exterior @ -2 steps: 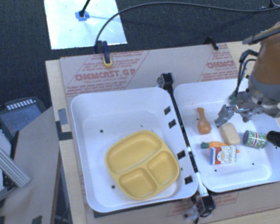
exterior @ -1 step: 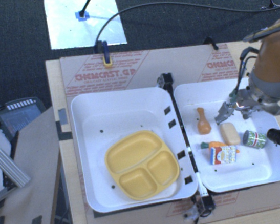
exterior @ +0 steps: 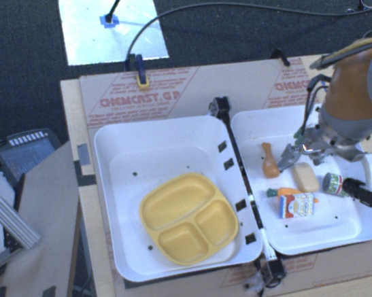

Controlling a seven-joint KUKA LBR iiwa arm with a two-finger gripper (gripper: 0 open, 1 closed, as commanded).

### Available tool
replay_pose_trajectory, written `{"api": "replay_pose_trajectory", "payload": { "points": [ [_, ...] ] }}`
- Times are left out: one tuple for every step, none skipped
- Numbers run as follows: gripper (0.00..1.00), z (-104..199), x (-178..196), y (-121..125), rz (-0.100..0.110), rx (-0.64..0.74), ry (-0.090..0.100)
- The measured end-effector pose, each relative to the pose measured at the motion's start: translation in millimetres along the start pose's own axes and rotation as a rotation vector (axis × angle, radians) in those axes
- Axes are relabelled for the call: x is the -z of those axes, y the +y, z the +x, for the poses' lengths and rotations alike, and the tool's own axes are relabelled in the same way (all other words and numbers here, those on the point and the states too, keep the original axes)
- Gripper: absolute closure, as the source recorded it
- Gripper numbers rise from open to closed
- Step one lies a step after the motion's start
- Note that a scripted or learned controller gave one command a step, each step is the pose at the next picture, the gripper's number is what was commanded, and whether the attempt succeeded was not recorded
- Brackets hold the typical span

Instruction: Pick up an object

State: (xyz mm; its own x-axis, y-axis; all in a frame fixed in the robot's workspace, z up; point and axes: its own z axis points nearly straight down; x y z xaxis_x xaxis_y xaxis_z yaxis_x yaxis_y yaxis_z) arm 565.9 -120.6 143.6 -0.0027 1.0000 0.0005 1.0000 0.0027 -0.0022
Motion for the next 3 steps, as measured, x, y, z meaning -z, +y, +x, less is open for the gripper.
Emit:
{"api": "replay_pose_trajectory", "payload": {
  "points": [
    [0.00, -2, -46, 4, -0.014, -0.001, -0.006],
    [1.00, -4, -31, 7, -0.027, -0.002, -0.012],
    [1.00, -5, 16, 17, -0.008, 0.002, -0.002]
  ]
}}
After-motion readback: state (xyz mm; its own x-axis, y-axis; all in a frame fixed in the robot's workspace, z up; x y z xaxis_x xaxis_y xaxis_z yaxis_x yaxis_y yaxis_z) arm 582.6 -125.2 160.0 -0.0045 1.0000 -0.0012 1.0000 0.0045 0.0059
